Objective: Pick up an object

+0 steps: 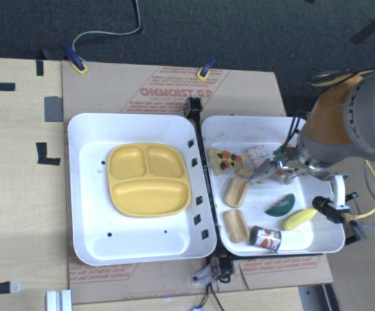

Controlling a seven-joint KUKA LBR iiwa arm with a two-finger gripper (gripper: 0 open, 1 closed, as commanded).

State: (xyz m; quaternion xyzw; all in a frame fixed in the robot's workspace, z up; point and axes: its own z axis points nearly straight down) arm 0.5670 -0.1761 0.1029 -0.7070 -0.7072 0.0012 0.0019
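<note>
Cardboard sheeting is covering the table under two shallow white bins; the left bin (83, 193) is holding a yellow divided plastic plate (149, 179). Grey arm is reaching into the right bin (323, 241), its hand (265, 168) hanging low near the bin's middle; I cannot tell how the hand is set. Nearest candidate, a tan bread-roll-shaped block (236, 190), is lying just down-left of the hand, long axis running near-to-far. Teal curved piece (281, 205) and yellow banana (300, 218) are lying further right.
</note>
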